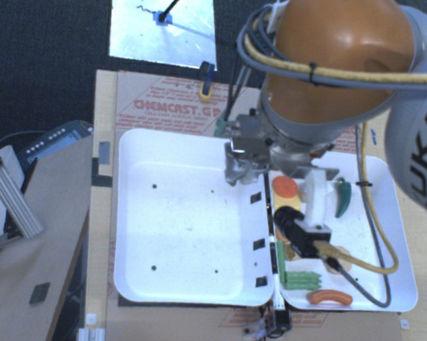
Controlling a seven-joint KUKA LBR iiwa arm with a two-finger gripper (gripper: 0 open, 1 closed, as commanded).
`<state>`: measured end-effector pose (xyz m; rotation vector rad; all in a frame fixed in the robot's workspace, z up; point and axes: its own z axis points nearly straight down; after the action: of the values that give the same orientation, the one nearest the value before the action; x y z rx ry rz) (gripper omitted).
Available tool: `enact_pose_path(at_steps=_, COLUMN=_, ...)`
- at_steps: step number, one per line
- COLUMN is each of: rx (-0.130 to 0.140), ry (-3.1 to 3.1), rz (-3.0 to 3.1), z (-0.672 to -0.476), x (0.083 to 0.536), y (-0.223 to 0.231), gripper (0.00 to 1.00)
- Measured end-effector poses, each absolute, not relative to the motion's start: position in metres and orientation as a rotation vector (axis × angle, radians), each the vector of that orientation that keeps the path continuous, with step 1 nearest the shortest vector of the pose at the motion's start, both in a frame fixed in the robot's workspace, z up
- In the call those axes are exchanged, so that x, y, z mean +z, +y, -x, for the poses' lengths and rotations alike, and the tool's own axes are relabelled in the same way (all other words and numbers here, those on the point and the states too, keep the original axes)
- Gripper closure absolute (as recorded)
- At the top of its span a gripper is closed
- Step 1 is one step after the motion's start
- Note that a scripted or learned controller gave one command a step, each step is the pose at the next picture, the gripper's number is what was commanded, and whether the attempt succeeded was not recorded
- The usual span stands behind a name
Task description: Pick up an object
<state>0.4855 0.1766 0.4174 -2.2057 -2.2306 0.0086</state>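
My gripper hangs under the big orange wrist, over the far end of the divider between the left bin and the right bin. In the right bin lie an orange-red round piece, a curved green piece, a green ridged block and an orange-red sausage shape near the front rim. A thin green strip runs along the divider, with something yellow beside it that the robot partly hides. I see nothing between the fingers.
Both bins rest on a cardboard sheet. A blue and yellow clamp stands at its far edge, below a shiny panel. A grey device and an aluminium rail sit to the left.
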Motion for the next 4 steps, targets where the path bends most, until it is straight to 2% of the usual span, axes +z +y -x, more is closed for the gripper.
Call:
enact_pose_path(at_steps=1, rx=0.006, ry=-2.23, rz=2.209, z=-0.485, x=0.352, y=0.238, gripper=1.0)
enact_pose_path(at_steps=2, rx=-0.024, ry=-2.231, rz=2.219, z=-0.487, x=0.496, y=0.234, gripper=1.0)
enact_pose_path(at_steps=3, rx=0.018, ry=-2.219, rz=2.218, z=-0.485, x=0.353, y=0.225, gripper=1.0)
enact_pose_path(at_steps=4, rx=-0.01, ry=-2.228, rz=2.217, z=-0.487, x=0.43, y=0.235, gripper=1.0)
